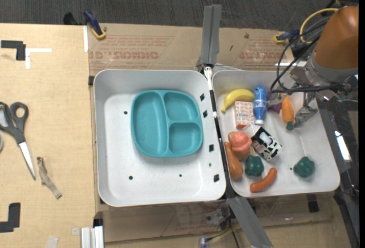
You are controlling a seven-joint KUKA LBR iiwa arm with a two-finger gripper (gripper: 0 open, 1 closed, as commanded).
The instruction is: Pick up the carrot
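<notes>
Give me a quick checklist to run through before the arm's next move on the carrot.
1. Carrot located, toward the back of the right bin: ok.
2. Gripper close to the carrot, just beside it on the arm's side: ok.
3. Carrot actually gripped: cannot tell.
4. Carrot raised off the bin floor: cannot tell.
5. Blue bottle lying apart from the carrot: ok.
6. Green ball out of the way, nearer the front of the bin: ok.
</notes>
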